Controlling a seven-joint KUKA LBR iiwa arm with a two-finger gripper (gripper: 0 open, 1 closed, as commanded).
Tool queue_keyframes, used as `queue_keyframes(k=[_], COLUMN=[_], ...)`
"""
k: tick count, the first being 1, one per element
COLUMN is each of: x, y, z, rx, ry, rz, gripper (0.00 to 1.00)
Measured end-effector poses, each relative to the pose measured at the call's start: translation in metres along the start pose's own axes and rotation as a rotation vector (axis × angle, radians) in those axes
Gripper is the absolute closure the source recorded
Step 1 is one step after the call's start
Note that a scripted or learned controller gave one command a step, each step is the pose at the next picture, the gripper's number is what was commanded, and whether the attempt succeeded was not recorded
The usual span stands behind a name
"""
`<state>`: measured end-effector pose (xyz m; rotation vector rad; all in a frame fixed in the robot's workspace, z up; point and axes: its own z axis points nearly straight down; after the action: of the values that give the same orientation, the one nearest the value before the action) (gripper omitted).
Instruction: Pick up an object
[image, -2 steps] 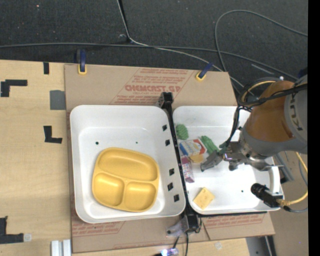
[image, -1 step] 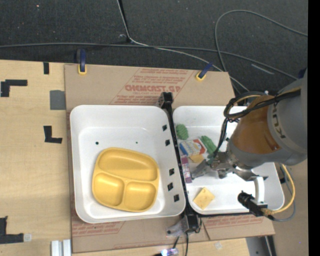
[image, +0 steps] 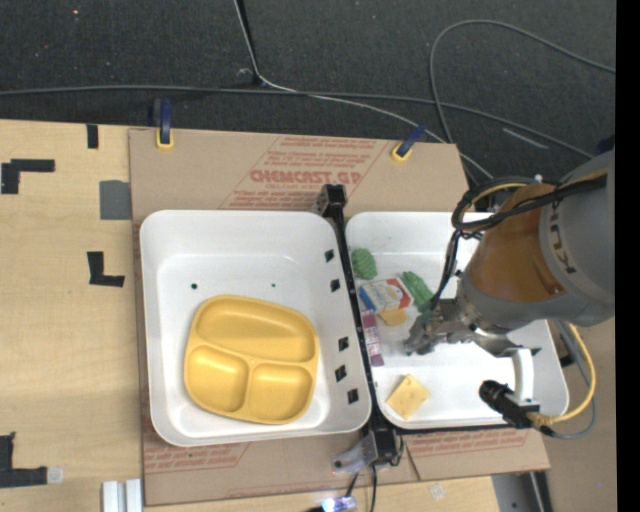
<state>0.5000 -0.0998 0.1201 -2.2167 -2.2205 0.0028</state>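
The right white bin (image: 455, 226) holds a small pile near its left wall: a green lumpy piece (image: 363, 263), a green stick-shaped item (image: 416, 289), a colourful packet (image: 382, 296) and a small orange-yellow piece (image: 394, 316). A pale yellow wedge (image: 407, 396) lies alone near the bin's front edge. My gripper (image: 425, 335) hangs low over the bin, just right of the pile and above the wedge. Nothing shows between its fingers.
The left white bin (image: 165, 235) bears a yellow three-compartment tray (image: 250, 358). A black divider (image: 345, 300) runs between the bins. The grey arm and its orange band (image: 520, 262) cover the right bin's right half. Cables trail across the dark back area.
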Motion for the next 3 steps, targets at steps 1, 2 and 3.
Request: queue_keyframes(k=[1, 2, 3], x=[-0.001, 0.002, 0.002], y=[0.01, 0.017, 0.017], z=[-0.058, -0.103, -0.15], rx=[-0.009, -0.007, -0.008], ry=[-0.003, -0.003, -0.003], rz=[0.0, 0.0, 0.0], gripper=[1.0, 1.0, 1.0])
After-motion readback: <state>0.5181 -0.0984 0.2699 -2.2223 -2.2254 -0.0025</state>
